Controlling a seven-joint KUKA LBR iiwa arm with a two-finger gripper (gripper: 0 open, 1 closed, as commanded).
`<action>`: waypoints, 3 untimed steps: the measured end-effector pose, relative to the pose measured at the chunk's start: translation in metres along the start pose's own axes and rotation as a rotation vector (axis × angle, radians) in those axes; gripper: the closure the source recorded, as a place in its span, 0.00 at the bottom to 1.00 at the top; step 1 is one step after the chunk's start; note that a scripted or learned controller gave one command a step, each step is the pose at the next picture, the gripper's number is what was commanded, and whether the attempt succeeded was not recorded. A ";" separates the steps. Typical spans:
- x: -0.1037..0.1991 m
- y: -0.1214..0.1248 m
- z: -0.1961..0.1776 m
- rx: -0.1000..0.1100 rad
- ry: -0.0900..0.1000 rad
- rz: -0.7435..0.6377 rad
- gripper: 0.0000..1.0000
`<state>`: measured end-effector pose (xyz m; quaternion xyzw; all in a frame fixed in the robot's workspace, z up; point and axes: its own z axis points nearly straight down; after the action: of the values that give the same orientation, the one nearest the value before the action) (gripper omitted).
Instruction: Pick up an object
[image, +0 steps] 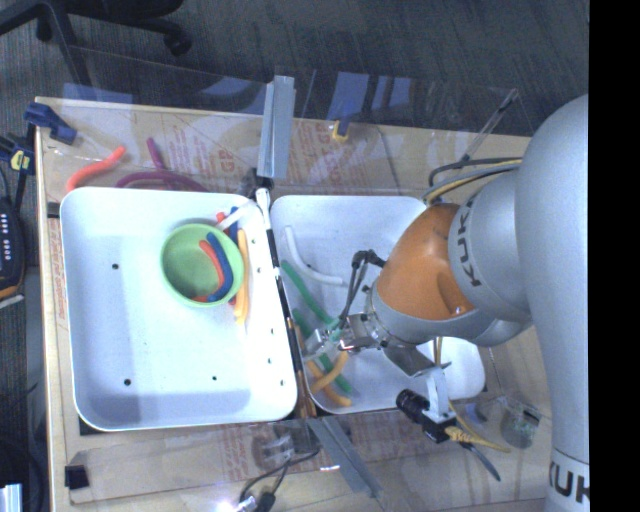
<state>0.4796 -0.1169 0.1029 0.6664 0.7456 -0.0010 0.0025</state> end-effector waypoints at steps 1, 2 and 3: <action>0.001 0.001 -0.009 0.002 0.001 -0.009 1.00; 0.001 0.001 -0.009 0.002 0.001 -0.009 0.00; 0.007 0.014 0.008 -0.005 -0.012 0.102 0.00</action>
<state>0.4933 -0.1087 0.0954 0.7035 0.7106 -0.0032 0.0087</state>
